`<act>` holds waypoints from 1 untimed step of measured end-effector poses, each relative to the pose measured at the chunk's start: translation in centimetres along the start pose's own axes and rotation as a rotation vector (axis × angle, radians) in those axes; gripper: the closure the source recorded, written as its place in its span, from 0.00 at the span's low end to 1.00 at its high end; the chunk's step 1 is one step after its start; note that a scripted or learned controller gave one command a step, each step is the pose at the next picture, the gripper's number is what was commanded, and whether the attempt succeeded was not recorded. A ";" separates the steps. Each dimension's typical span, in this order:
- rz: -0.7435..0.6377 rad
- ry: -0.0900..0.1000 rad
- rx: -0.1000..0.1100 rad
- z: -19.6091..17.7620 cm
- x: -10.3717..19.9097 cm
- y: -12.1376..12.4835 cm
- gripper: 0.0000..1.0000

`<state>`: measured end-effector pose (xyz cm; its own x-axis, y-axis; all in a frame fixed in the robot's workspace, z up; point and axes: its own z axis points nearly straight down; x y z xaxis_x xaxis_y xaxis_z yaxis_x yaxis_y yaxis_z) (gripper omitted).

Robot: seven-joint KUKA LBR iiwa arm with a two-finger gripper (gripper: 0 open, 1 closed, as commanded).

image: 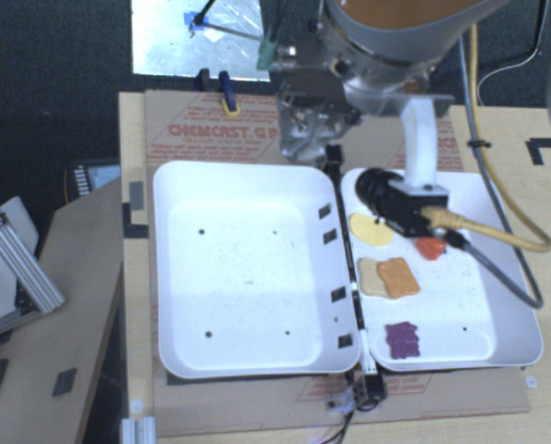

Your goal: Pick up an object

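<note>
Nearest to us, in the near part of the right-hand bin, lies a purple piece, ragged in outline, flat on the white floor. Just beyond it we see a tan-and-orange block, squarish, its orange part turned toward the view's right. The two are near each other but apart. Farther back sits a yellow disc, close to the bin's left wall. A small red piece lies to its right, partly hidden by robot hardware above it, so we cannot make out its shape. These four are the things that could be picked up. All of them rest in that one bin, apart from the gripper.

The left-hand bin stands beside the first, their walls meeting along a seam, and four small dark tabs run down its right wall. Both bins rest on a cardboard sheet with red print, which lies on the pale bench.

We find the gripper at the far end of that seam, over the bins' far rims and the edge of the cardboard, hanging from the grey wrist that comes in from the top right. Whether the pincer is released or clenched we cannot tell, since it is small and dark against the clutter there. Behind it, a blue-and-yellow clamp sits at the cardboard's far edge, and a shiny foil sheet lies beyond on dark ground.
</note>
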<state>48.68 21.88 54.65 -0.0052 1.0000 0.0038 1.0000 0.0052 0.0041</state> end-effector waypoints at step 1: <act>-0.002 0.002 -0.002 -1.1 0.0 0.0 1.00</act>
<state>48.68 21.92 55.77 -0.0072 1.0000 0.0055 1.0000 0.0072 0.0059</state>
